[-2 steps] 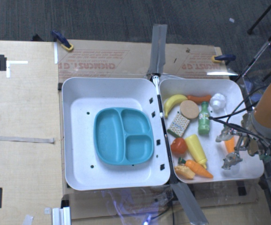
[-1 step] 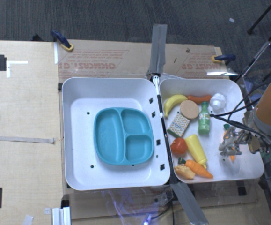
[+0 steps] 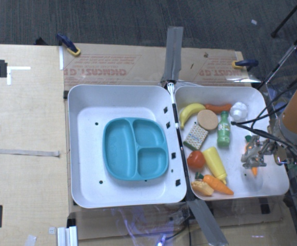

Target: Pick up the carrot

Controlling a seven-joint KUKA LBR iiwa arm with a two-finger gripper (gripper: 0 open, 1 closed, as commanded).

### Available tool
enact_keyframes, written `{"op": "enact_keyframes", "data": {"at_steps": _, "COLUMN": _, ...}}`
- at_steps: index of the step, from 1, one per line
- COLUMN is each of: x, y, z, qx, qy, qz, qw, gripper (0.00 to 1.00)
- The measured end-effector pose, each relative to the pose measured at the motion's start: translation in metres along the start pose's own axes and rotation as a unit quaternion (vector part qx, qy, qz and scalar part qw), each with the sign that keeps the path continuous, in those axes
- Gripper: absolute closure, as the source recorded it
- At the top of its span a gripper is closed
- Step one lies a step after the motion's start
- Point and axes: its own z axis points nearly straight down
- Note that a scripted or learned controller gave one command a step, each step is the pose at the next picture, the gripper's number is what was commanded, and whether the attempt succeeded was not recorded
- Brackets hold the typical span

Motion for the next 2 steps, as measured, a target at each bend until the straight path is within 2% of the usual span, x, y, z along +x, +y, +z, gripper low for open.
{"op": "enact_keyframes", "data": {"at_steps": 2, "x": -0.007, "y": -0.001, "z": -0.021, "qx": 0.002, "qy": -0.007, "qz": -0.002, "qw": 1.0000, "gripper": 1.00}}
